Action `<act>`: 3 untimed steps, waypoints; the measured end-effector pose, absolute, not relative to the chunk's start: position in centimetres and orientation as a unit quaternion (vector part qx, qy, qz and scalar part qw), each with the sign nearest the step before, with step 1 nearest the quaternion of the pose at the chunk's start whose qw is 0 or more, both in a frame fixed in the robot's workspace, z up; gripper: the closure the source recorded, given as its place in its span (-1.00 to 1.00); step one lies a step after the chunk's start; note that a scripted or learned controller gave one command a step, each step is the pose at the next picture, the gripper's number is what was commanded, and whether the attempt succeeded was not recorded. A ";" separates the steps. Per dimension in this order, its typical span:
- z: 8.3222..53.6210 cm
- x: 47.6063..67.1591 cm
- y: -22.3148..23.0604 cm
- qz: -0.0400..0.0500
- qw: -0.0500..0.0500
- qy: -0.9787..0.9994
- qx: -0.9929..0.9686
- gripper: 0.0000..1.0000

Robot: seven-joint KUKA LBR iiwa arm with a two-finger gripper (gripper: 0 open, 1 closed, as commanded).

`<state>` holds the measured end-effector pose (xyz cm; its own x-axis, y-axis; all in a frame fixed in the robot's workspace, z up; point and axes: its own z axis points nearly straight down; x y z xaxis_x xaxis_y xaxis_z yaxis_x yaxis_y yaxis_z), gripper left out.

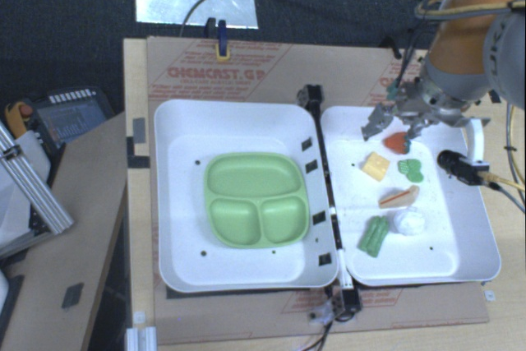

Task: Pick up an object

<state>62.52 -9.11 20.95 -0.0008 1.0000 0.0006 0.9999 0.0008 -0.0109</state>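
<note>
Left bin (177, 177): green tray (255, 199), centred. Right bin (472, 247): red piece (397, 143) near far edge, cheese (376, 166), broccoli (411, 170), hotdog (399, 196), white lump (408, 220), green pod (373, 236) toward near edge. Gripper (398, 124) open above the red piece, not holding it. Arm cut off at right.

A grey arm (501, 53) with an orange band (477, 20), yellow cables and a dark metal pincer (396, 123).
</note>
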 end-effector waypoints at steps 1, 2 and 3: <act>21.7 62.8 -9.1 0.000 0.000 -0.708 -0.706 -1.00; 15.6 62.5 -9.6 0.001 0.001 -0.707 -0.707 -1.00; 10.7 62.3 -8.7 0.001 0.001 -0.708 -0.706 -1.00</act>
